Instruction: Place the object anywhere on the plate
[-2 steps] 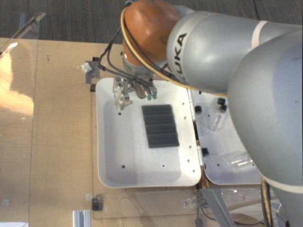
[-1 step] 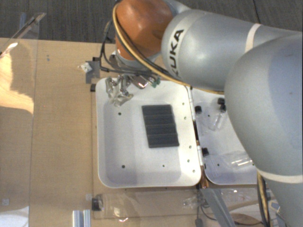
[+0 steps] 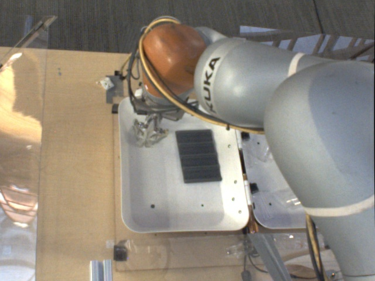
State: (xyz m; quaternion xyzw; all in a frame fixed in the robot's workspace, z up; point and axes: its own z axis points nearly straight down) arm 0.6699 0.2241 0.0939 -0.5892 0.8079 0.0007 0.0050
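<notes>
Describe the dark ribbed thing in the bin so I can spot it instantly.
Start at the left white bin. Near its middle, right of the end effector, lies a dark rectangular slab. Its ridged, charcoal surface stands out against the white floor.

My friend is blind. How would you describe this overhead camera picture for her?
A big grey robot arm reaches from the right over the left white bin, its claw low near the bin's far left corner. A dark ribbed rectangular object lies flat in the bin beside it.

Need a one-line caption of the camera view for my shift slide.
KUKA arm reaches over the left white bin, its hand low near the far-left corner, apart from the dark ribbed plate.
</notes>
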